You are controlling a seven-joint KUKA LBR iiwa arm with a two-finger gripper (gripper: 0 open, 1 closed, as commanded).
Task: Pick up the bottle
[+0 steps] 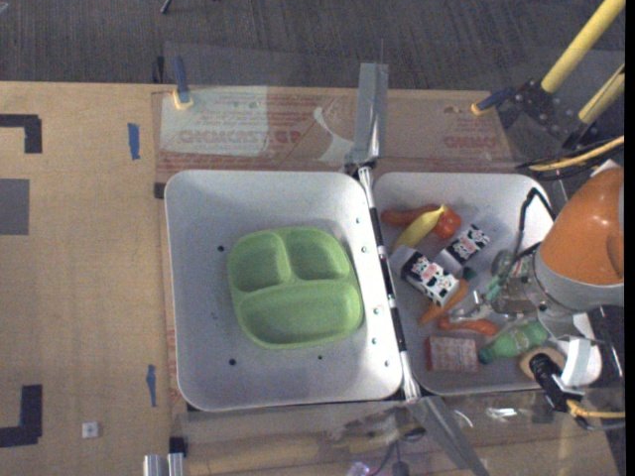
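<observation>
Grey arm, orange band topmost, reaches in over the right edge of the bench and stands highest toward the camera. Its tool sits low over the right half of the right bin, amid the clutter. Open or clenched: cannot tell, as the arm's bulk and the objects around it mask the tip. Nothing is seen held.

Bench is tan board with blue tape marks near its left side. Two white bins sit side by side, touching along a shared rim at mid-bench.

Left bin carries a green divided tray, roughly centred and slightly tilted in plan.

Right bin contents, larger to smaller:
- Green bottle lies on its side near the bin's near edge, toward the near-right corner, just below the tool in the view. Contact with the tool is not discernible.
- Reddish-brown packet lies flat at the near edge, just left of the bottle.
- Two cow-patterned boxes sit close together, mid-bin.
- Yellow banana-shaped item lies toward the far-left corner, with a red piece touching it.
- Orange carrot-like piece lies between the boxes and the packet.
</observation>
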